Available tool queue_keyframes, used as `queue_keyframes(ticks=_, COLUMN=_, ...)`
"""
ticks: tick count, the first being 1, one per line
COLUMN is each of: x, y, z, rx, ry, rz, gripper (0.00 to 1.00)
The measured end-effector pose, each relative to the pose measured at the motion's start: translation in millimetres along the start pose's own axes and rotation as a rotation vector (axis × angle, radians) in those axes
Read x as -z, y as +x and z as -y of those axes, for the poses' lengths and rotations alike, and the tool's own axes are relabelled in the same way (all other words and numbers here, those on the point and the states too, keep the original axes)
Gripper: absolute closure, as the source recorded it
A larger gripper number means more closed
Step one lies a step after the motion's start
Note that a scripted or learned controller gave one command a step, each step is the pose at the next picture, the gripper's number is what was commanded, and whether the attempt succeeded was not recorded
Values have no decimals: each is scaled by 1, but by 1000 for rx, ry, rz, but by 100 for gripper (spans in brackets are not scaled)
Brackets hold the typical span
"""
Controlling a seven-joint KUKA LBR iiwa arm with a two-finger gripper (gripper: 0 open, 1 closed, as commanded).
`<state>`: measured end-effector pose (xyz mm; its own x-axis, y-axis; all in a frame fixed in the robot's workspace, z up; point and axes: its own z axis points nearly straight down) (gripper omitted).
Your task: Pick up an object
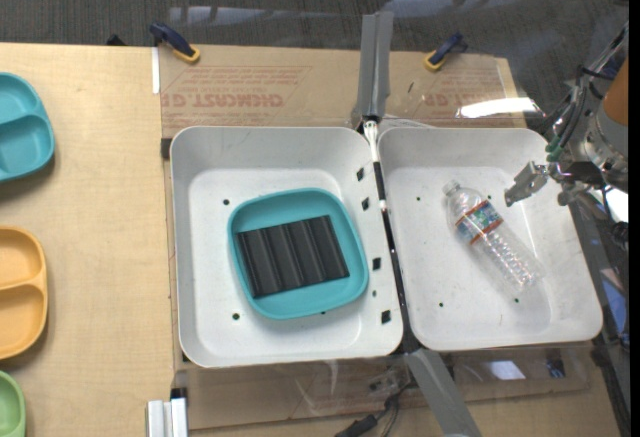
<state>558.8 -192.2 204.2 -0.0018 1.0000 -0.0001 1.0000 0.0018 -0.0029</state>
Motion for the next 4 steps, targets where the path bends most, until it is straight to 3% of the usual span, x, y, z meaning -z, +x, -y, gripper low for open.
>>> queue_keyframes(ticks=1, x=-87, y=21, z=-21, rx=63, ry=-30, rz=5, gripper=0)
queue_keyframes(ticks=2, x=-113, y=64, z=-25, rx=121, ry=-1, rz=0, gripper=0)
queue_keyframes(ticks=3, x=-113, y=54, z=-90, rx=108, ry=-2, rz=1, gripper=0)
queue_keyframes(ticks=4, x=-104, y=54, z=-90, rx=111, ry=-1, rz=3, gripper=100)
